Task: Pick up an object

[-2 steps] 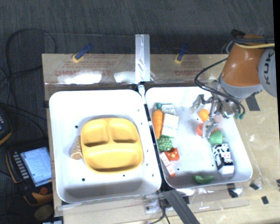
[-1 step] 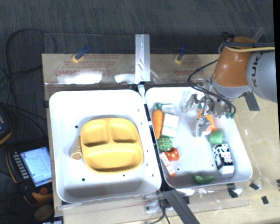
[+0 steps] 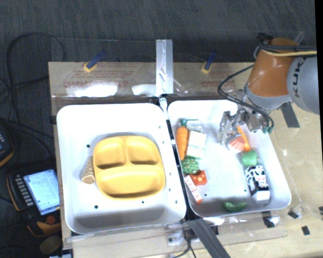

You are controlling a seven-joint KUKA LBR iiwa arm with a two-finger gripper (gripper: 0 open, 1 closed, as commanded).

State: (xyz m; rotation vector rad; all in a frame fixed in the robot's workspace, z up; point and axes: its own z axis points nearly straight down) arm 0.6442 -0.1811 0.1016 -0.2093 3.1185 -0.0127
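The gripper (image 3: 230,128) hangs low near the right bin's (image 3: 224,195) back right corner; whether it grips anything cannot be told. An orange-red object (image 3: 238,143) lies just beside it. Along the right wall sit a green piece (image 3: 249,159) and a cow-patterned carton (image 3: 256,179). A carrot (image 3: 181,142) lies by the left wall. The left bin (image 3: 79,208) carries a yellow divided tray (image 3: 129,166).

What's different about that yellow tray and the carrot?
The yellow tray is far bigger than the carrot. The tray is flat, with divided compartments; the carrot is a slim, tapered stick. The tray lies in the left bin, the carrot in the right bin against the dividing wall. Both look like toy kitchen items.
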